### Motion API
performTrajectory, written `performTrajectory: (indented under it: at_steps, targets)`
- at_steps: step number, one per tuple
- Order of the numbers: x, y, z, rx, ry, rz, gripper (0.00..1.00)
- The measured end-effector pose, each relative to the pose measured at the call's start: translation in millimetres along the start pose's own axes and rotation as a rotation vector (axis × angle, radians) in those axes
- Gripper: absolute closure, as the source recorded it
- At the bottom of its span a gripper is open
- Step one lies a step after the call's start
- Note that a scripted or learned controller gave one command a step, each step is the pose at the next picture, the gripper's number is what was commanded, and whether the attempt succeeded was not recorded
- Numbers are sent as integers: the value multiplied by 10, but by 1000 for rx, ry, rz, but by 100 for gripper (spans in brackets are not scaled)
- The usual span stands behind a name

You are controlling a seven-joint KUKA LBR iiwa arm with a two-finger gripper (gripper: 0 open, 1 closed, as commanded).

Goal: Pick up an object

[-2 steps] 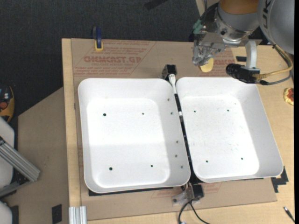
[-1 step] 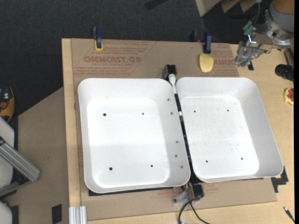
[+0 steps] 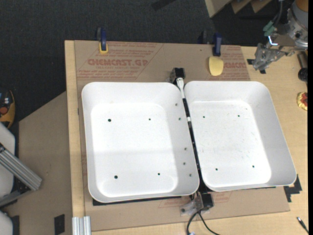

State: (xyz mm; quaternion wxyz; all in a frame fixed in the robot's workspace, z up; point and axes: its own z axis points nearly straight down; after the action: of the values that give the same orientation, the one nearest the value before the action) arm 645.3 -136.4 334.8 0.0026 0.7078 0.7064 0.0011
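Beyond two white bins (image 3: 137,89), yellow object (image 3: 215,65) on cardboard; end effector (image 3: 268,53) state unclear.

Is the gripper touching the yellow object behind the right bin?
Apart. The camera view shows the gripper at the upper right, with bare board between it and the yellow object lying behind the right bin.

Two shallow white bins sit side by side on a brown board (image 3: 146,58): the left bin (image 3: 88,131) at 9 o'clock, the right bin (image 3: 274,126) at 3 o'clock, rims touching. A pale yellow object (image 3: 215,65) lies on the board at 1 o'clock. The gripper (image 3: 266,53) hangs at 2 o'clock, outside the bins.
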Motion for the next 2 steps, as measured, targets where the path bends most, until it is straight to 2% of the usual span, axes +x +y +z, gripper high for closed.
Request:
performTrajectory:
  at_steps: [1, 2]
  targets:
    - [415, -170, 806, 14, 5, -5, 100]
    - [-498, -14, 201, -3, -3, 3, 100]
